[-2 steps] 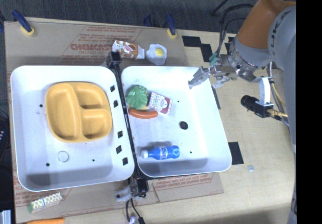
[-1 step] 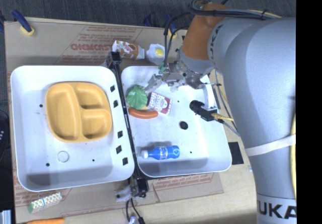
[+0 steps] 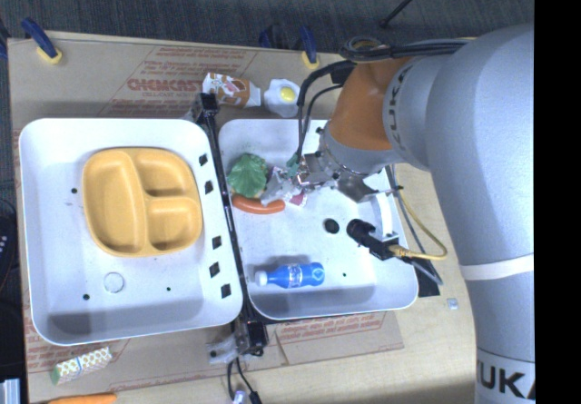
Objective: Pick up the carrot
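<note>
The carrot (image 3: 257, 205) is a short orange stick lying flat on the floor of the right bin (image 3: 313, 298), near its left wall. Just above it sits a green leafy vegetable (image 3: 246, 173). My gripper (image 3: 292, 184) hangs low over the bin, just right of the green vegetable and up-right of the carrot's right end. The wrist and orange band (image 3: 363, 116) rise behind it.
A blue-labelled bottle (image 3: 292, 276) lies near the right bin's front wall. A yellow divided tray (image 3: 142, 200) sits in the left bin (image 3: 54, 302). A small packet (image 3: 227, 89) and a white-yellow object (image 3: 282, 94) rest on the cardboard behind the bins.
</note>
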You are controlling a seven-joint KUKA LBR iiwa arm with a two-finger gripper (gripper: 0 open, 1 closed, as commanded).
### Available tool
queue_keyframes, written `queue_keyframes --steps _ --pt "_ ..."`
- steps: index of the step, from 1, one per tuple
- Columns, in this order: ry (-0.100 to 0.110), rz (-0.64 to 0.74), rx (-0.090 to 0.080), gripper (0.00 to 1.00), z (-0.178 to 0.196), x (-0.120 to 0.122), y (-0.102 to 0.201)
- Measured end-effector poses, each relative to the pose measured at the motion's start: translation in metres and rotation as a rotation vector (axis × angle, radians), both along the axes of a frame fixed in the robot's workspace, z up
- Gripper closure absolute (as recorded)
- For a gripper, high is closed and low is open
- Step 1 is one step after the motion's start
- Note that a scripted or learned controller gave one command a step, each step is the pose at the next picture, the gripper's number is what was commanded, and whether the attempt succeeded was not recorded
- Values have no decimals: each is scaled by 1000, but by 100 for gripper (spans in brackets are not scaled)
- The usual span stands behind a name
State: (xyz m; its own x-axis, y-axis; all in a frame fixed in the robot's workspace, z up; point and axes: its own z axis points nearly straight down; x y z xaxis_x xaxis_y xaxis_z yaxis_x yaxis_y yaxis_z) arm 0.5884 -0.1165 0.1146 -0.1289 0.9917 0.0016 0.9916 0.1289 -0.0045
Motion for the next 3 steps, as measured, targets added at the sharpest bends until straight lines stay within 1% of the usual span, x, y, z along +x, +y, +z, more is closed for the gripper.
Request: queue_keyframes --steps 1,2,3 --pt "1 -16 0 0 -24 -39 16" --pt "-2 -201 -1 0 77 -11 73" --pt "1 -140 -2 0 -24 -36 22"
